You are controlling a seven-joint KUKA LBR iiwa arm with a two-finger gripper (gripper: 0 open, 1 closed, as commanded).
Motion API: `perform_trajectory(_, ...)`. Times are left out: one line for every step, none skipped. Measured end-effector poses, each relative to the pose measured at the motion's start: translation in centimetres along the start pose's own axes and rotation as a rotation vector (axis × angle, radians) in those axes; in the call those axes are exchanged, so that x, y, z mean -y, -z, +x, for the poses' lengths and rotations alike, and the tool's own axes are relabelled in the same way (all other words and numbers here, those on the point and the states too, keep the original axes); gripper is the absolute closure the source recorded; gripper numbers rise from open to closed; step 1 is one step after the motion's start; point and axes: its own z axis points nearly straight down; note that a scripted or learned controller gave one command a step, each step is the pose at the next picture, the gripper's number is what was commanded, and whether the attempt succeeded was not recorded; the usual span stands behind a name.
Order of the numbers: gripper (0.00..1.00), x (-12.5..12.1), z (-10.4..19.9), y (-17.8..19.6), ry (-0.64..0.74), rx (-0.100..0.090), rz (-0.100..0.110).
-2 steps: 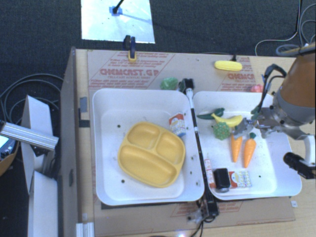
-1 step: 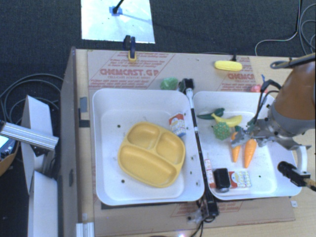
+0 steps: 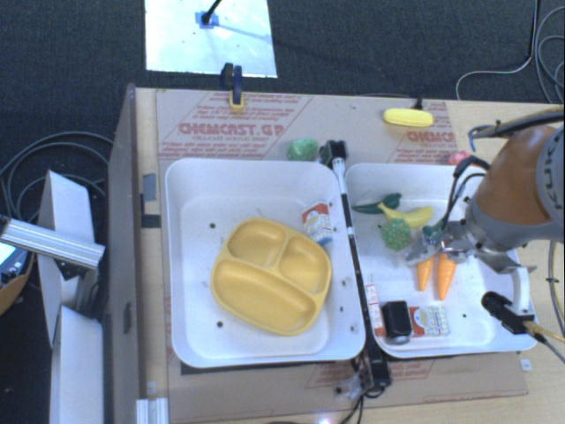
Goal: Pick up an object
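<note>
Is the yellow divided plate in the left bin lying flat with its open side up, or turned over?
Open side up: the yellow divided plate shows its three hollow compartments.

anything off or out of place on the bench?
Three items sit outside the bins on the board behind them: a yellow toy behind the right bin, a green object behind the left bin's rear rim, and a small red item at the right bin's back edge. No spills or damage visible.

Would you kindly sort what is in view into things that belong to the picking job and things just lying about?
Job:
gripper
two carrots
broccoli
banana
right bin

Lying about:
yellow divided plate
small carton
yellow clamp
</note>
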Motion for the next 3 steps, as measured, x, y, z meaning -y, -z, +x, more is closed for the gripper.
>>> perform_trajectory(1.0, -0.2, 0.1, 0.9, 0.002, -0.001, -0.006)
perform_trajectory(0.0, -0.2, 0.1, 0.8, 0.002, -0.002, -0.003)
perform_trajectory(1.0, -0.3, 0.1, 1.9, 0.002, -0.001, -0.006)
